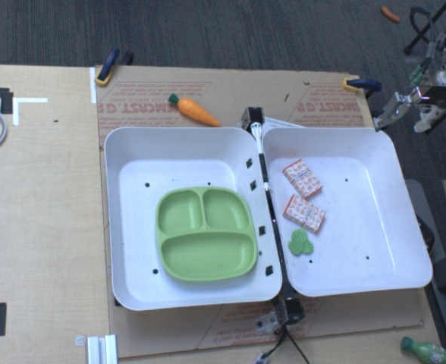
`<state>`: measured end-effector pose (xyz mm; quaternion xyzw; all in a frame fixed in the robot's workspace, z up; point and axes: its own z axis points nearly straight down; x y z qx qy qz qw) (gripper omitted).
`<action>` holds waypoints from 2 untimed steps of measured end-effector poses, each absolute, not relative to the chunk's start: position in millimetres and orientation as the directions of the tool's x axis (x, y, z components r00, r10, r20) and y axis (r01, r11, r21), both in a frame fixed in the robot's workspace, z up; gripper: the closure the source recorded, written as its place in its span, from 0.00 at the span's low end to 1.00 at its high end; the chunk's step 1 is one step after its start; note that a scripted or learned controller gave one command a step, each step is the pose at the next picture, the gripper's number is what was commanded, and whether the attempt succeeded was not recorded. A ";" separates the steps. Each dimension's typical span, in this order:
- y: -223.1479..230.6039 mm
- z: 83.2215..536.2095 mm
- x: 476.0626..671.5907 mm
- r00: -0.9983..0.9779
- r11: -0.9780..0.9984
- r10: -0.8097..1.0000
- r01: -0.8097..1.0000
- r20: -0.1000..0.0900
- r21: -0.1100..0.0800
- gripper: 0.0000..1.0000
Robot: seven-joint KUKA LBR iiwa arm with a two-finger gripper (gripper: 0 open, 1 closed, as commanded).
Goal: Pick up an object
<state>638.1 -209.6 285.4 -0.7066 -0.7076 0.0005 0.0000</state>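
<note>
1. Nearest the camera, at five o'clock, a green plastic bottle [428, 348] lies on the floor off the bench's corner.
2. Left white shallow bin [124, 203]: a green three-compartment plastic plate [205, 233] sits flat in its middle.
3. Right white shallow bin [375, 226]: a small green leafy toy [301, 243] lies near the bin's left wall, at seven o'clock within that bin.
4. Just above it, two pink-and-white patterned small packets [305, 214] and [301, 177], near each other but apart.
5. Farther back, at twelve o'clock, an orange toy carrot with a green top [195, 110] rests on the cardboard sheet [306, 105] behind the left bin.
6. Up at two o'clock, the two-finger gripper [386, 114] hangs outside the right bin's far corner, over the bench edge; whether it is apart or together, I cannot tell.
</note>
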 end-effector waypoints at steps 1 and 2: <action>-156.0 207.0 658.8 0.101 -0.101 0.995 0.995 -0.001 -0.002 0.00; -105.8 147.6 658.8 0.040 -0.040 0.999 0.999 0.000 -0.002 0.00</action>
